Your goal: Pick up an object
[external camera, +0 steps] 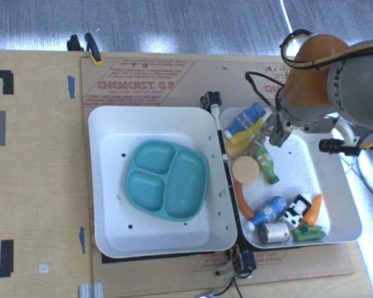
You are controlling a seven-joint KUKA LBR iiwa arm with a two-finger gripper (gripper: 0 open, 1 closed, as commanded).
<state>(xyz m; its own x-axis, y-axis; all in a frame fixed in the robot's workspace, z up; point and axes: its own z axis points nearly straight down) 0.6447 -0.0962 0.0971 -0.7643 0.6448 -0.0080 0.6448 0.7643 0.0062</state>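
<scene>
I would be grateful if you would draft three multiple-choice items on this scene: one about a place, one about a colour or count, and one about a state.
1. Where does the divided plate lie?
A. In the left bin
B. In the right bin
C. On the cardboard outside both bins

2. What colour is the plate?
A. Red
B. Teal
C. Yellow

3. How does the green bottle rest?
A. Standing upright on the plate
B. Lying on its side in the right bin
C. Hanging in the air above the bench

Answers:
1 A: the plate sits on the left bin's floor.
2 B: its whole surface, with three compartments, is teal.
3 B: the bottle lies flat beside the wooden disc, below the tool.
</scene>
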